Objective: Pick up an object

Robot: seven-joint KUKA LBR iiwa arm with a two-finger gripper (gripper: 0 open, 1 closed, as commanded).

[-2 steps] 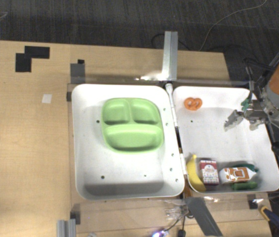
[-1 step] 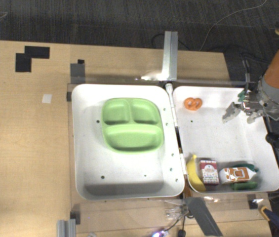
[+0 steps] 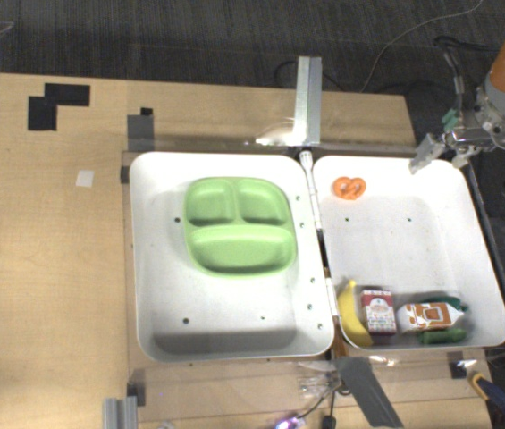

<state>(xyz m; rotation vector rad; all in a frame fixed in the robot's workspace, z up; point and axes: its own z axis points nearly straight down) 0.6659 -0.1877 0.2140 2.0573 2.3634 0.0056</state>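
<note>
Nearest, along the right bin's (image 3: 467,239) front wall: banana (image 3: 350,315), small red carton (image 3: 376,311), brown-and-white carton (image 3: 428,315), green item (image 3: 441,335), packed close together. Left bin (image 3: 149,266) holds a green divided plate (image 3: 239,224). Orange pretzel (image 3: 349,188) lies alone at the right bin's far-left corner. Tool (image 3: 435,147) sits over the far-right rim; finger state: cannot tell.

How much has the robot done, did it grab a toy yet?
Nothing grabbed yet. The gripper sits at the right bin's top edge, away from the toys. The pretzel, banana and little cartons lie in that bin. Reaching down and picking one is left.
</note>
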